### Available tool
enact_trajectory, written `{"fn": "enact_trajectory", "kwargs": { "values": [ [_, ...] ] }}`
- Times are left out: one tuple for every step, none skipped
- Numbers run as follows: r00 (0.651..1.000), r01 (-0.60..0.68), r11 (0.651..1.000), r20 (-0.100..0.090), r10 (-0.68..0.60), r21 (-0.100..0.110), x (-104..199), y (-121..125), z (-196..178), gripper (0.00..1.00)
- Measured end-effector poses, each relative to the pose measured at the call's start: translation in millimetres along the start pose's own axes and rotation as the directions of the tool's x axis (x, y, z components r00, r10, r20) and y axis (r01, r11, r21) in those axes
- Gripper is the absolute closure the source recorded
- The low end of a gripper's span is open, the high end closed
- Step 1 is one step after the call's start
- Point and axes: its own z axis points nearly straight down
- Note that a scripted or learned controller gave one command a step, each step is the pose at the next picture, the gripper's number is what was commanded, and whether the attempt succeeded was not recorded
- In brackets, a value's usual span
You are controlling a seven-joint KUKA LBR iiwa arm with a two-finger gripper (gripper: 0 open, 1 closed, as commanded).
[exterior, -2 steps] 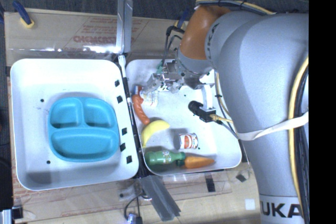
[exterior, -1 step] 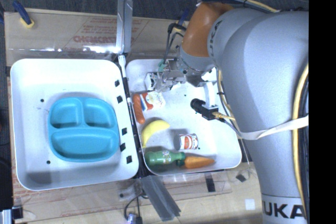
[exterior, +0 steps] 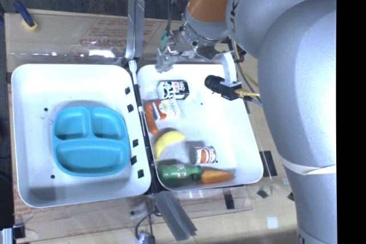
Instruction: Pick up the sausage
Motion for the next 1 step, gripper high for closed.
{"fn": "enact_trajectory", "kwargs": {
  "values": [
    [1.0, -0.009, 1.0, 0.001, 0.009, -0.001, -74.9, -7.5, -7.9, 1.0]
  ]
}}
